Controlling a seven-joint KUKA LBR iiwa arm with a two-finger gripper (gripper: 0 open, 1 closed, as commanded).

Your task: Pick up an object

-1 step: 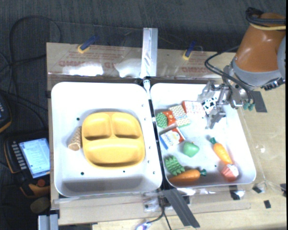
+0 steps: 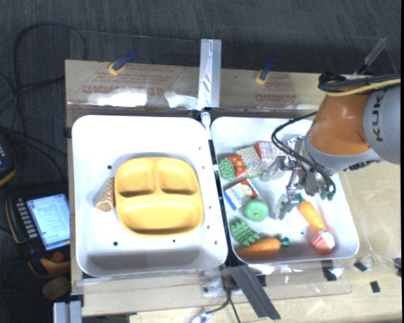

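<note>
Crowding in the right white plastic bin (image 2: 347, 210) is judged the main risk: a neighbouring toy could be nudged or caught by mistake. The two-finger gripper (image 2: 287, 204), apparently released and grasping nothing, hangs between a round green toy apple (image 2: 256, 210) at left and a small orange toy carrot (image 2: 311, 215) at right. A yellow divided plastic tray (image 2: 159, 194) sits in the left bin, clear of the work.
</note>
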